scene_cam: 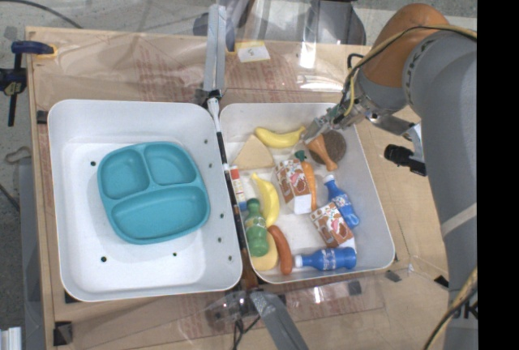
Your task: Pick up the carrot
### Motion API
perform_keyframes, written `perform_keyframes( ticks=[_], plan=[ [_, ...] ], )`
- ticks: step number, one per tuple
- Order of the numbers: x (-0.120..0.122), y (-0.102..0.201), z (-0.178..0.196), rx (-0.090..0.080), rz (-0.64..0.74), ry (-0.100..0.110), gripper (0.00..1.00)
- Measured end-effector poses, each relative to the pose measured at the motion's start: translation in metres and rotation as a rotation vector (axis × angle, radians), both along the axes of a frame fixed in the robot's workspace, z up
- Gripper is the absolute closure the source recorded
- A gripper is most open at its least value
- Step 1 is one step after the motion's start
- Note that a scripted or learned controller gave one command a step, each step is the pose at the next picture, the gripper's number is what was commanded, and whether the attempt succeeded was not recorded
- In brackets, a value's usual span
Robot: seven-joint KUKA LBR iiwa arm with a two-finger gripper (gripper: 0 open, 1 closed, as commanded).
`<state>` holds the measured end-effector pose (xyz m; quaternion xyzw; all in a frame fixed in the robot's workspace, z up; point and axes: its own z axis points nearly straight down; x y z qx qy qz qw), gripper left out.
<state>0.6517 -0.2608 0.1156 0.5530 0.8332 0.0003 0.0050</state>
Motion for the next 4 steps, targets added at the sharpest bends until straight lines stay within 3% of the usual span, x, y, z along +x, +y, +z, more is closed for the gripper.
perform_keyframes(
  ticks=[1, 2, 3, 4],
  plan=[
    [-0.004, 0.073, 0.074, 0.007, -0.439, 0.006, 1.0],
    [-0.032, 0.113, 0.07, 0.008, -0.714, 0.013, 1.0],
    [-0.083, 0.221, 0.071, 0.007, -0.454, 0.011, 1.0],
    [-0.101, 0.206, 0.07, 0.007, -0.624, 0.014, 1.0]
  ],
)
